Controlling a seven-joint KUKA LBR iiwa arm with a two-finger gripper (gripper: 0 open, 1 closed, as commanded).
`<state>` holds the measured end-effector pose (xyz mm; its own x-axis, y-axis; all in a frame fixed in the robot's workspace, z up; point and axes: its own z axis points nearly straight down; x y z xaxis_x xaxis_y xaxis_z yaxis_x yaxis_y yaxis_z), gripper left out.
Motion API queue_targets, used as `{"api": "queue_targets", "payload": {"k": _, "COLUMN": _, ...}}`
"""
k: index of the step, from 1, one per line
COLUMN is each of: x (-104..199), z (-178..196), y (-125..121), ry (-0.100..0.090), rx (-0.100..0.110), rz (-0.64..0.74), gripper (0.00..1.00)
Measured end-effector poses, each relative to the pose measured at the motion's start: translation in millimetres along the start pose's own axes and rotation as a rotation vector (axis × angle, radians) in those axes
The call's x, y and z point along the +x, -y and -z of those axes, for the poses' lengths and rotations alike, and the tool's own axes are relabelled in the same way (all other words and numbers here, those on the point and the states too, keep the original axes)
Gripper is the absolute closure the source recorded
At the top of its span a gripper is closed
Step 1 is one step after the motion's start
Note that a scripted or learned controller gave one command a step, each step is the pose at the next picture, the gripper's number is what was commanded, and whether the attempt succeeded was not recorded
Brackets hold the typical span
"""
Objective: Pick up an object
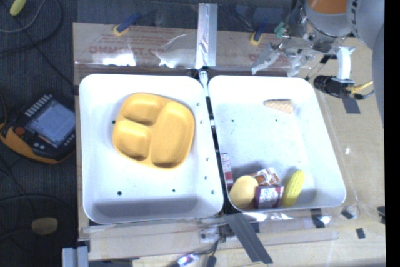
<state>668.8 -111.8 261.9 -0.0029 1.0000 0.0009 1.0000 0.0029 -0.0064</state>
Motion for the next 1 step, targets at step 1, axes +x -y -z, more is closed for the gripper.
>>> {"api": "queue_targets", "payload": {"k": 1, "x": 1.4, "z": -100.3, "y": -0.1, "ry": 0.002, "rx": 0.001, "rz": 0.144, "gripper": 0.00}}
